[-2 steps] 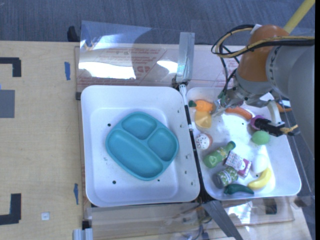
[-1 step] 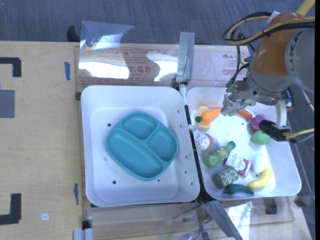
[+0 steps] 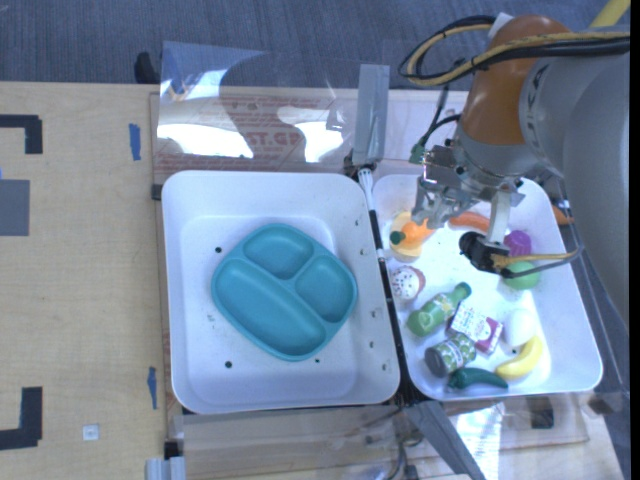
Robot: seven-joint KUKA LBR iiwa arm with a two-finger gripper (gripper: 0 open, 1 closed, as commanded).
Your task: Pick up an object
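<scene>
From my end the right bin (image 3: 585, 353) is packed with toy food: an orange carrot-looking piece (image 3: 409, 233) near the top left, a green bottle (image 3: 437, 310) lying tilted mid-bin, a yellow banana (image 3: 522, 359) at the lower right, and a purple grape bunch (image 3: 517, 243) by the far side.

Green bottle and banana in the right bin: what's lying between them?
In the camera view, a small white-and-magenta packet lies between the green bottle and the banana.

Blue-grey carpet floor (image 3: 250, 13) lies beyond the pale wooden bench (image 3: 75, 268).
</scene>
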